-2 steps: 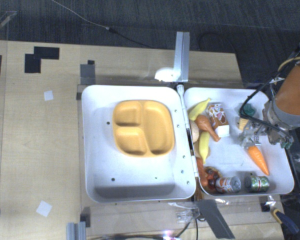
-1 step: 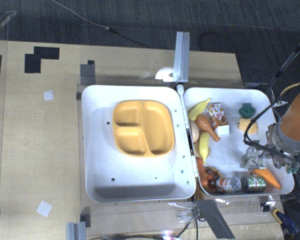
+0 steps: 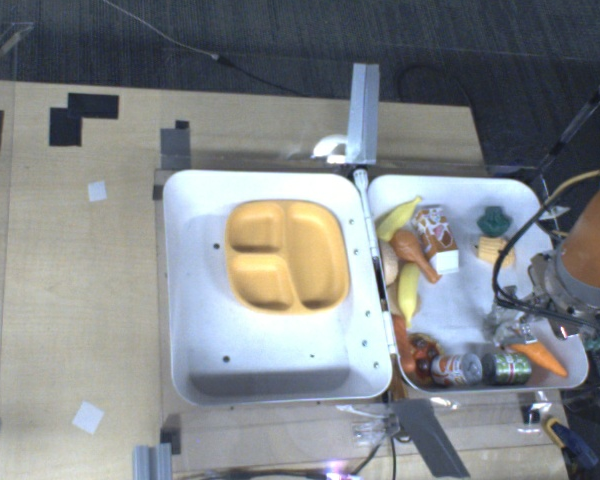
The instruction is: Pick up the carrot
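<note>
The carrot [image 3: 540,356] lies in the near right corner of the right bin [image 3: 460,190], its tip pointing right, just right of a green can [image 3: 506,369]. The gripper [image 3: 517,330] hangs right above the carrot's thick end; whether it is wide or narrow I cannot tell, and nothing shows clearly between its tips. Along the near wall lies a second can [image 3: 453,369]. Two bananas [image 3: 404,253] and a chicken drumstick [image 3: 416,252] sit at the bin's left side. The left bin [image 3: 195,298] holds a yellow divided plate [image 3: 285,255].
</note>
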Robot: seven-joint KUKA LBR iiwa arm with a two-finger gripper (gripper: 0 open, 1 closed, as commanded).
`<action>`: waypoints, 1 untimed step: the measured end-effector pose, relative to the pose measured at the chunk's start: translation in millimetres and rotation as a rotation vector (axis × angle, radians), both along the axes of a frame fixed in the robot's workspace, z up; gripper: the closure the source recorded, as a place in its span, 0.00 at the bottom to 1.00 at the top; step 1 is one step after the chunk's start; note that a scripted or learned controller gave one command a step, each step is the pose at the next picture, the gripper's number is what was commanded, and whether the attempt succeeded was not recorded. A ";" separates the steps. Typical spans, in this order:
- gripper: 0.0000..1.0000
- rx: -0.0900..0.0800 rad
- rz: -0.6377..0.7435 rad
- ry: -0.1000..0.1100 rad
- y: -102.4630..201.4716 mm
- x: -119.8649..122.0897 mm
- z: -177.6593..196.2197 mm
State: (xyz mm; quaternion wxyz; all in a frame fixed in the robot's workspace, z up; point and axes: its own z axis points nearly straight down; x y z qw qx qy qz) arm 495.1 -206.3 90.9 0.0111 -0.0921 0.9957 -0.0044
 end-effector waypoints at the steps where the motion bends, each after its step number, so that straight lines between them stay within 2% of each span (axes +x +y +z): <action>1: 1.00 -0.001 0.155 0.013 -0.2 10.1 -0.6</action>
